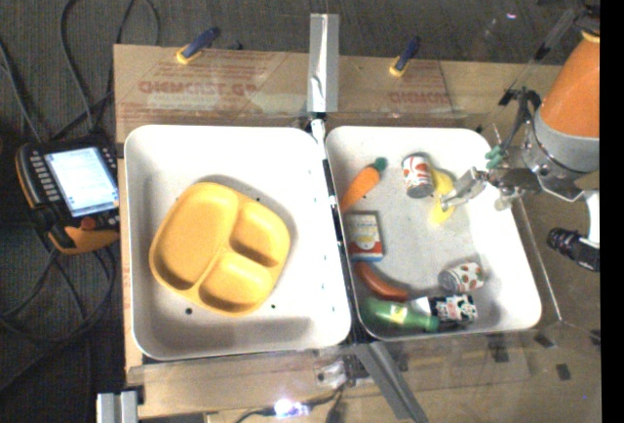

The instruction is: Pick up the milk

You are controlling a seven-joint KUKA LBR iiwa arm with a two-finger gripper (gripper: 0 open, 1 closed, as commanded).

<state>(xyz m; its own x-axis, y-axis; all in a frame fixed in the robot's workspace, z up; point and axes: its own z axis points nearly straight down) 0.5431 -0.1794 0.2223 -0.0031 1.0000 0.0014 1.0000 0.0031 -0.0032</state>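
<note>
The milk (454,309) is a small carton with a black-and-white cow pattern. It lies on its side at the front of the right bin (507,246), next to a green bottle (400,316). My gripper (476,199) hangs over the right bin's back right part, well behind the milk. It is open, with nothing between its fingers. One fingertip is close to a yellow fruit (445,185).
The right bin also holds a carrot (361,183), a red can (418,174), a small printed box (365,236), a red sausage (380,283) and a second small can (462,276) just behind the milk. A yellow divided plate (222,248) lies in the left bin (146,168).
</note>
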